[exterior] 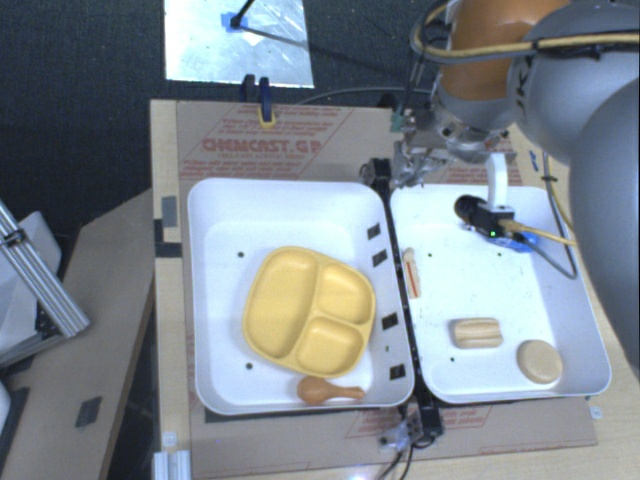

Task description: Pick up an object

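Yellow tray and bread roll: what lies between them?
Camera view: the bins' black-clipped divider and a thin orange stick lie between tray and roll.

Look in your left bin [215,218]: a yellow divided plate [309,311] lies flat and turned at an angle, and a tan drumstick [326,390] rests just beside its near edge. In your right bin [560,298], a slim orange stick [411,272] hugs the left wall, while a tan bread roll [474,333] and a pale round biscuit [540,361] sit near each other toward the front.
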Robot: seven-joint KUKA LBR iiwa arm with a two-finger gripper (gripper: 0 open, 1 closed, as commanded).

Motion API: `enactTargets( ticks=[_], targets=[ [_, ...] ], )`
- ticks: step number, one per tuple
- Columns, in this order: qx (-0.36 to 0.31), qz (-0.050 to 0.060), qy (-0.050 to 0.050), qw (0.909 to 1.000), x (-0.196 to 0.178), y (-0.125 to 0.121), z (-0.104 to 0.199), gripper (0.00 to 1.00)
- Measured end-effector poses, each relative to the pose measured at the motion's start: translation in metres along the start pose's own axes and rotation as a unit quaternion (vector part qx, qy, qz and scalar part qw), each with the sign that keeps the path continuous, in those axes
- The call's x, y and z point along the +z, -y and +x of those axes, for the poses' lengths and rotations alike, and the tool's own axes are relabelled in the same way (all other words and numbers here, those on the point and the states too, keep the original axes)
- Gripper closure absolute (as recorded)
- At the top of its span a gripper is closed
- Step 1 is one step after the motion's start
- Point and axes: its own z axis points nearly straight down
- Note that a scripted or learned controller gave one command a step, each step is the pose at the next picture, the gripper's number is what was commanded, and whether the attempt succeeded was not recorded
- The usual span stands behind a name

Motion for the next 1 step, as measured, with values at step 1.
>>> enactTargets(
  ticks=[1],
  targets=[
    [0.000, 0.000, 0.000, 1.0000, 0.0000, 0.0032, 0.0574, 1.00]
  ],
)
